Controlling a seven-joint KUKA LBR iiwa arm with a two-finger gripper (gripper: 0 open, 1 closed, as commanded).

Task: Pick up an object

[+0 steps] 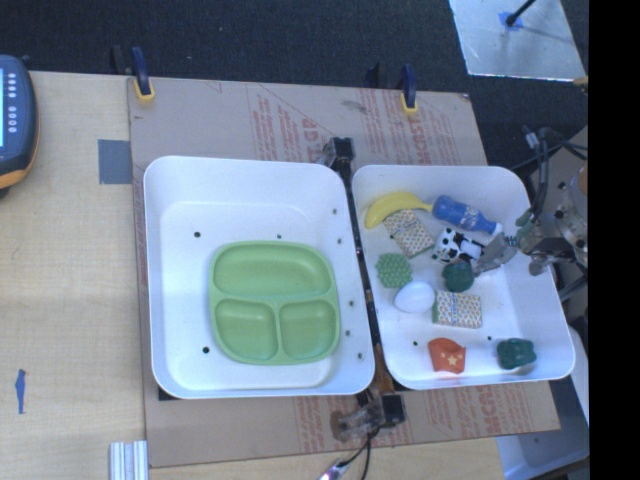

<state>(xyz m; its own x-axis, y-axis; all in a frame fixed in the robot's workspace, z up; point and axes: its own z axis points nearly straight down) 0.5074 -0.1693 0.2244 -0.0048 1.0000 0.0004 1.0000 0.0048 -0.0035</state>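
Pincer (500, 253) state unclear, over right bin (540, 308); bins on cardboard (250, 118); wooden bench (60, 268); dark floor (250, 18).

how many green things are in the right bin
3. A light green bumpy ball at the left, a dark green round object in the middle by the gripper, and a dark green object in the near right corner. More may be hidden.

One fixed camera looks down aslant on both white bins (160, 268).
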